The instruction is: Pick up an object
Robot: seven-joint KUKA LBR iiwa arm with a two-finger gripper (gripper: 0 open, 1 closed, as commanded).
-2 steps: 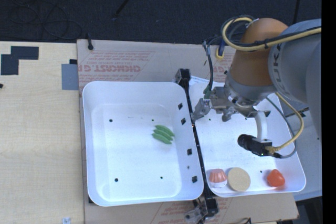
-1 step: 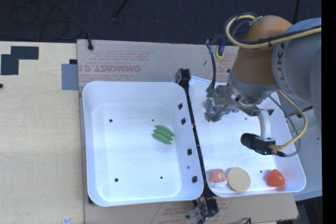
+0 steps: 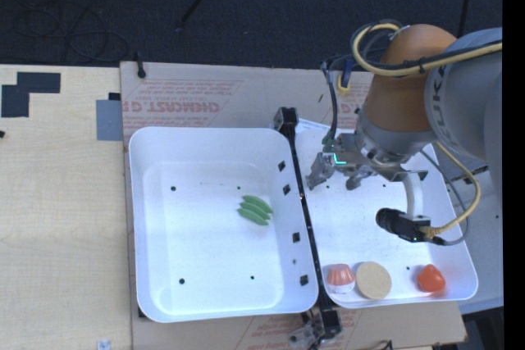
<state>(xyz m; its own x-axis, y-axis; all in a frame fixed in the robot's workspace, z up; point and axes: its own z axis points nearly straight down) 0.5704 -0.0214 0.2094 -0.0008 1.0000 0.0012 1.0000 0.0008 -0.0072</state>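
Observation:
In the left bin (image 3: 156, 176), right of its middle, lies a green pea pod (image 3: 256, 210). Three things sit along the front wall of the right bin (image 3: 459, 291): a pink and white piece (image 3: 340, 278), a tan round disc (image 3: 373, 280) and an orange-red ball (image 3: 430, 279). My gripper (image 3: 335, 178) hangs over the back left part of the right bin, close to the divider between the bins. It is open, its fingers spread, and nothing is between them. It is well apart from all the objects.
A black divider (image 3: 297, 209) runs between the two bins. The grey arm with its orange band (image 3: 414, 78) covers the back right of the right bin. A black cable plug (image 3: 402, 223) hangs from the arm over that bin's middle.

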